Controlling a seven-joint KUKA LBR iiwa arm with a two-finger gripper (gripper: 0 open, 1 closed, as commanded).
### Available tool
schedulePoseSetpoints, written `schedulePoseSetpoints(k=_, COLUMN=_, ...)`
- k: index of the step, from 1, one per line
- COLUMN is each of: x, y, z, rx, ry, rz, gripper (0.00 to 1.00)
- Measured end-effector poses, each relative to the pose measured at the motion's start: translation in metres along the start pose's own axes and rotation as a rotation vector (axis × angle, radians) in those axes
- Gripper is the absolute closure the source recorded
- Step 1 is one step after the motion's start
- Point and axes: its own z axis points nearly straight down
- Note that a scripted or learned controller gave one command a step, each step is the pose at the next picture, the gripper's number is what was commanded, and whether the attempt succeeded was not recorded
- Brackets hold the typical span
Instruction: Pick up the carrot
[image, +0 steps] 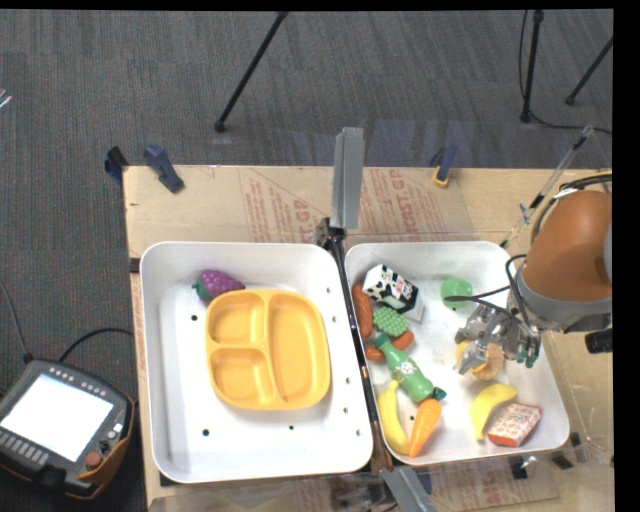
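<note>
Camera view, looking down on two white bins. The carrot lies in the right bin, near its front edge, just beside a banana and below a green bottle. Its long axis is slanted: green top toward the upper right, tip toward the lower left. It looks like light, stiff, smooth toy plastic; grip across the thick orange middle. The gripper hangs well apart over a yellow item; whether released or clenched, I cannot tell.
</note>
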Motion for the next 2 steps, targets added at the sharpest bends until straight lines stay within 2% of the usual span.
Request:
schedulePoseSetpoints(k=1, x=-0.0486, y=0.0130, z=-0.0619, rx=0.000, ry=-0.005, rz=-0.143, gripper=1.00)
schedulePoseSetpoints(k=2, x=-0.0473, y=0.0128, z=-0.0592, rx=0.000, ry=0.000, rz=-0.143, gripper=0.00)
